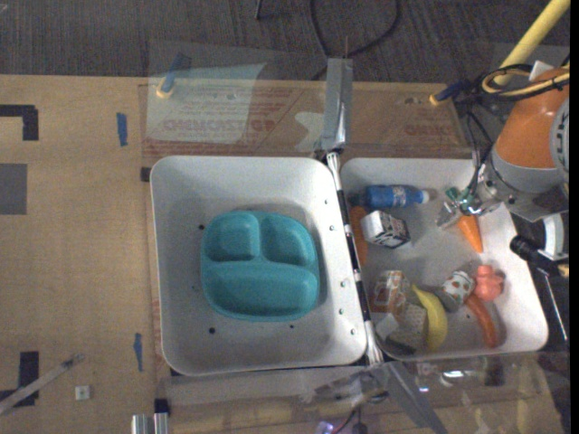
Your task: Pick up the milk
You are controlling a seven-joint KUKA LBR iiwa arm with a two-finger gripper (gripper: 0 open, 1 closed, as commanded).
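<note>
You had two white bins side by side on the bench. The left bin (172,242) held a teal divided plate (261,265) lying flat near its middle. The right bin (529,324) held the clutter: a blue bottle (394,195) on its side near the far wall, the small milk carton (385,229) just below it, a banana (431,315) near the front, and a carrot (470,231) under the gripper (463,204). Your gripper hung over the bin's far right part, well apart from the carton
</note>
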